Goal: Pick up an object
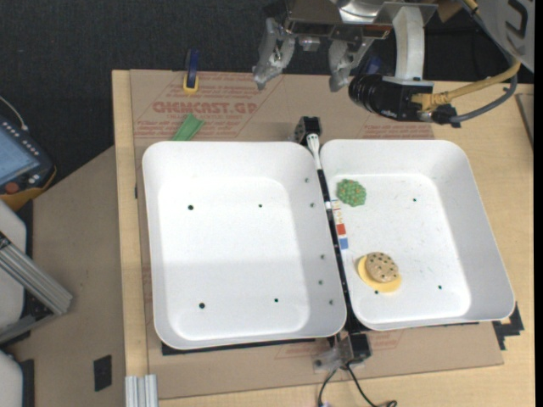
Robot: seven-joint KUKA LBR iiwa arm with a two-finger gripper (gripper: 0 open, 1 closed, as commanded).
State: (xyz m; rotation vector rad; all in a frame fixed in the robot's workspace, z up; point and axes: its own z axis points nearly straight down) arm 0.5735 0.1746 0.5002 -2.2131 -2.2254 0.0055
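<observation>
A: Why does the left bin (229, 244) sit bare while the right bin (441, 227) has things in it?

B: Looks like the right one is the source; both pickable things lie in its left half, near the divider.

A: And the gripper (301, 68)?

B: Top centre of the frame, above the bins' far edge, fingers (273, 56) spread wide with nothing between them, parked clear of the bins, I'd judge.

A: The things?

B: A green bumpy lump (351, 192) at the bin's upper left; below it, a round tan cookie (379, 270) with dark specks, lying flat.
</observation>
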